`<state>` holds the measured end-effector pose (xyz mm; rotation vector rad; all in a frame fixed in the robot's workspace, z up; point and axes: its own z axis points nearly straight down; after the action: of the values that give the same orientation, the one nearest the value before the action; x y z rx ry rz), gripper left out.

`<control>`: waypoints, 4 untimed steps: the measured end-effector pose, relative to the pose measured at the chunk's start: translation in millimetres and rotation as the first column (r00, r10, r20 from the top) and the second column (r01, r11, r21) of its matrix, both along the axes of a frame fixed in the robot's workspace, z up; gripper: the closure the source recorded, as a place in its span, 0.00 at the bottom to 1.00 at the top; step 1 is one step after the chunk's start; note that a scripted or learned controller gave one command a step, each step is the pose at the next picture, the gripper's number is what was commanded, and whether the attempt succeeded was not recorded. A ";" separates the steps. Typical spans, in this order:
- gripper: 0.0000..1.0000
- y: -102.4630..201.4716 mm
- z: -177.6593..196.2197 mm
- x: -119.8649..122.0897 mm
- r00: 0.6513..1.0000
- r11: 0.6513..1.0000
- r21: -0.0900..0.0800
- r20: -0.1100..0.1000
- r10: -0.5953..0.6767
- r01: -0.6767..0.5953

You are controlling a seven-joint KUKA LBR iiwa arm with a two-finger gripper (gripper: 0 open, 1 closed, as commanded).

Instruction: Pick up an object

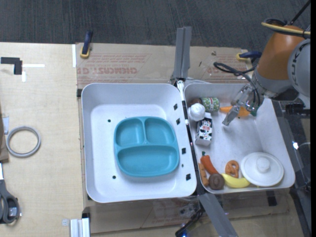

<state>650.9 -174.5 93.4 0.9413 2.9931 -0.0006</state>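
- Camera view: nearest us, at the near end of the right bin (276, 132), lie a banana (236, 182), a brown round item (216, 181), a pretzel-shaped toy (231, 168) and a red-orange chili-like piece (208, 164), all crowded together, with a white lidded bowl (261, 169) just beside them.
- Farther up that bin's left wall we see a black-and-white carton (204, 130), a white ball (197, 111) touching its top, and a green striped can (211, 103) just behind.
- The left bin (98, 147) holds a teal divided plate (146, 145), sitting roughly in its middle.
- On the bench to the left rests a grey ring (22, 141); scissors (8, 207) lie near the lower corner.
- The gripper (236, 113) hangs low over the far part of the right bin, tilted, with a small orange object (232, 111) right at its fingertips.
- We judge the fingers to be slightly apart around that orange piece, but we cannot tell whether they truly clamp it or merely touch it.
- We read the step as the grasp itself: the arm is down at its target, not yet lifting.
- The next move calls for a firm closing on the orange object, then a straight rise clear of the bin wall.
- The piece is small and sits at the very tips, so we think it could slip out on the lift.
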 end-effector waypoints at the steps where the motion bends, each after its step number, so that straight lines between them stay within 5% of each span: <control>1: 0.00 37.6 -0.2 0.8 1.000 1.000 0.000 0.000 -0.001 0.001; 2: 0.00 -48.6 0.2 -35.3 1.000 1.000 -0.001 0.000 0.028 -0.028; 3: 0.00 -8.5 0.1 -2.4 1.000 1.000 0.000 0.002 -0.026 0.026; 4: 0.00 47.9 -0.4 2.3 0.996 0.996 0.001 0.000 -0.085 0.085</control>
<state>653.3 -126.6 93.0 1.0686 2.9508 0.0004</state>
